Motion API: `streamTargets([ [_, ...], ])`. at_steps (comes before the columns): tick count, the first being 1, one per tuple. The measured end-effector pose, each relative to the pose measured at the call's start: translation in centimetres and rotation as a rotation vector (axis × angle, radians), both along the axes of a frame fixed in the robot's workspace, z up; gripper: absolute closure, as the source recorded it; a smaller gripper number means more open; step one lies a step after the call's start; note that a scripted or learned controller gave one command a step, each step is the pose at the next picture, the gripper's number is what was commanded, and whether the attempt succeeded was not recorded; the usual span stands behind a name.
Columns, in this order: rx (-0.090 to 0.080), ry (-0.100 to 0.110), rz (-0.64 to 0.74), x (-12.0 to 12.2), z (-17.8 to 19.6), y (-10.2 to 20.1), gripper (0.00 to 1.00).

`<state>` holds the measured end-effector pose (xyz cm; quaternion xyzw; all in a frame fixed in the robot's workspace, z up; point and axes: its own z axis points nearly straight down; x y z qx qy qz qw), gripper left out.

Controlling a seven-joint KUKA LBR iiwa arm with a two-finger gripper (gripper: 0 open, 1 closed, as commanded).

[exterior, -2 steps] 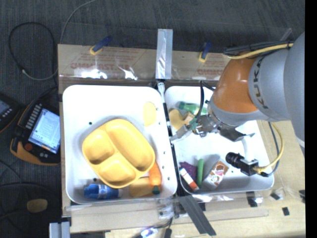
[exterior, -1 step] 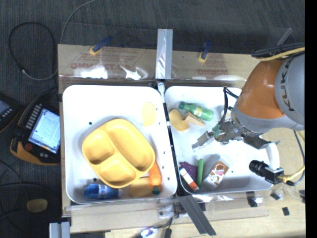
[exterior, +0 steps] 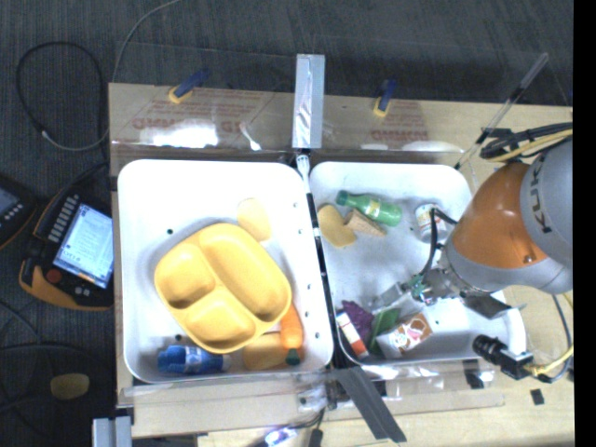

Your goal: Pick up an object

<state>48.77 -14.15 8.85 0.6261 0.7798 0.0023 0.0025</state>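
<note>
Your arm (exterior: 507, 222) comes in from the right, low over the right bin (exterior: 456, 180), orange band above the wrist. Gripper (exterior: 416, 290) sits over the lower middle of that bin. Can't tell how far the fingers are apart, and can't tell if anything is between them; too small and dark there.

Right bin, what you have to pick from:
- green bottle (exterior: 371, 209) lying on its side near the far wall
- tan wedge-shaped piece (exterior: 335, 227) just beside it, against the divider
- small round item with a printed top (exterior: 426, 218) near the arm, hard to identify
- dark purple item (exterior: 357, 318) and a green one (exterior: 383, 324) close together at the near wall
- red-and-white pack (exterior: 411, 333) just beside those, below the gripper

Left bin (exterior: 140, 194):
- big yellow sectioned tray (exterior: 223, 282) across the middle, tilted
- pale yellow round thing (exterior: 253, 217) behind it
- orange carrot-like item (exterior: 291, 329) by the divider
- blue item (exterior: 189, 359) in the near corner

Off the surface, on the floor to the left: pendant with a lit screen (exterior: 82, 248).
</note>
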Motion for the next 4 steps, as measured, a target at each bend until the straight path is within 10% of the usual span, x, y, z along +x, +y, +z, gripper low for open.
streamTargets([
  [1,0.002,-0.002,-0.001,0.3,0.8,0.1,1.00],
  [2,0.002,-0.001,-0.001,0.2,0.7,0.1,0.00],
  [3,0.004,0.004,-0.001,0.3,1.3,0.1,1.00],
  [4,-0.004,0.013,-0.109,8.0,11.0,7.0,1.00],
])
